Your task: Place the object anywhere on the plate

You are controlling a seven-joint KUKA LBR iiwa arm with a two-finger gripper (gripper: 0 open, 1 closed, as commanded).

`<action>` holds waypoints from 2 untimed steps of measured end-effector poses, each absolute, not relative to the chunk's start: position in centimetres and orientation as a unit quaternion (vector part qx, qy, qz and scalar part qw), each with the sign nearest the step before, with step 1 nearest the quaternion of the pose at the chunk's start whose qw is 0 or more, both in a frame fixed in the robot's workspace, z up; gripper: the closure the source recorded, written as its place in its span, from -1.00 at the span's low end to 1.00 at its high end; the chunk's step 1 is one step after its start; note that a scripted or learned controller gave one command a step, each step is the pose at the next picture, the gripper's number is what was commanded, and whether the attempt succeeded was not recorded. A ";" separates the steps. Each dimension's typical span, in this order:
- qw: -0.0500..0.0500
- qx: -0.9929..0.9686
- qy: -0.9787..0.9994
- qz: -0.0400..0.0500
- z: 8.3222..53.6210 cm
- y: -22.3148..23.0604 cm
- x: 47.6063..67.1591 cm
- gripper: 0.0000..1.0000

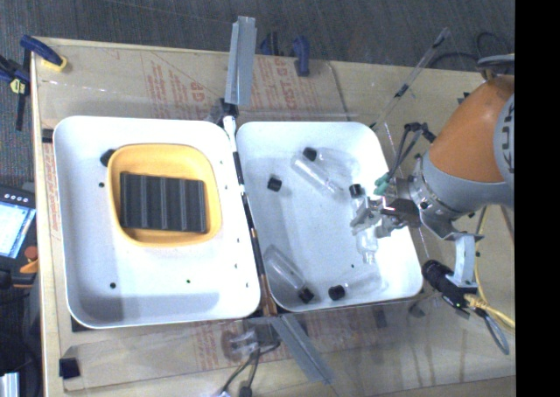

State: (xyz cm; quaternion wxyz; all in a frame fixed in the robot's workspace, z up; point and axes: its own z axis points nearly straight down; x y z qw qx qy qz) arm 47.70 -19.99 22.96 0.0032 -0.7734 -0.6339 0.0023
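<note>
A yellow plate (163, 157) with a dark ribbed patch (164, 201) at its middle lies in the left bin (79, 282). In the right bin (297, 220) lie several clear plastic pieces with black caps: one (322, 170) at the back, one (285, 271) at the front left, one (357, 283) at the front right. A small black piece (274, 184) lies apart from them. My gripper (371, 220) hangs low over the right side of the right bin, close to a clear piece beneath it. Whether it holds anything I cannot tell.
The grey arm with its orange band (468, 146) reaches in over the right bin's right wall. Cables and rods (416, 72) run behind it. Clamps (241, 63) hold the bins at the back and front. The divider between the bins (245, 212) is a raised edge.
</note>
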 end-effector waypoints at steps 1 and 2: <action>0.002 -0.743 -0.669 0.001 23.4 -12.2 50.0 1.00; 0.002 -0.719 -0.694 0.001 26.8 -3.8 56.6 1.00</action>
